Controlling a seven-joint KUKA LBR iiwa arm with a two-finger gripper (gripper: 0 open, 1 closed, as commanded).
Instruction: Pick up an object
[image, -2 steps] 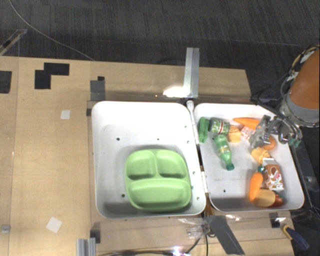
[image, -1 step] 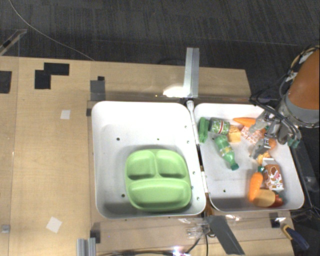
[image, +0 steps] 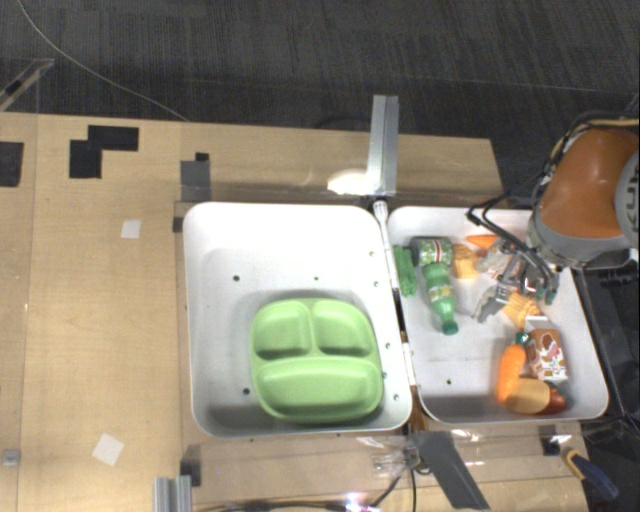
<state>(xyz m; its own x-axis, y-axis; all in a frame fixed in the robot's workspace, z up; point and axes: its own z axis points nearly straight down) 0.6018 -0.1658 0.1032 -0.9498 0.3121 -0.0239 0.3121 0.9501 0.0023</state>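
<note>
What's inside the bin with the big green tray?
The left bin holds a green divided tray, lying flat. What lies under the tray is covered and cannot be seen.

Green tray (image: 316, 360) in left bin (image: 215, 250); gripper (image: 505, 290) over right bin (image: 440, 385) w/ green bottle (image: 437, 285).

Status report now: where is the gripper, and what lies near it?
Gripper low in right bin, among small items. Green bottle to its left, untouched. Green tray in left bin.

Pale wooden bench (image: 90, 330), dark grey carpet floor (image: 250, 50) behind, black patches (image: 100, 148) on bench
</note>
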